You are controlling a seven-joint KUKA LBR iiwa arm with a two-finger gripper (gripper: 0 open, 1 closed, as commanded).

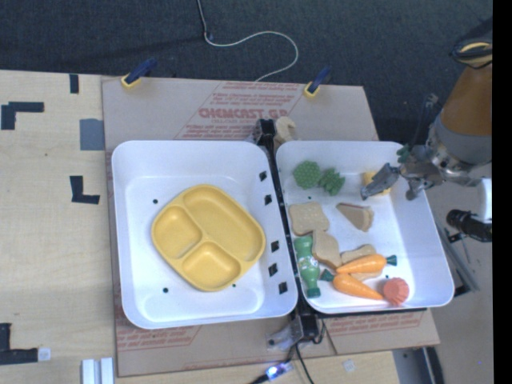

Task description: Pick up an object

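Landmark: the right bin (416,238), the one packed with toy food; everything below is placed against it.
Gripper: the gripper (394,180) hangs over the right bin's upper right part, its two dark fingers spread apart, nothing between them.
Arm: the arm (468,110) comes in over the right bin's right rim, orange band showing above the wrist.
Nearest thing: a small yellow piece (376,179) lies in the right bin's upper right part, right by the fingers; it looks to be under them rather than between them, though the view is too coarse here to be sure.
Other candidates: two green broccoli pieces (318,176) at the bin's upper left, a tan wedge (356,215) mid-bin, bread slices (312,224) left of centre, carrots (362,274) and a red tomato (396,291) along the lower edge, a green bottle (306,262) by the left wall.
Left of the right bin: the other bin (132,214) holds a yellow divided tray (208,236).
Done: the approach, judging by the pose.
Left: closing on something and lifting it clear; nothing is picked up yet.
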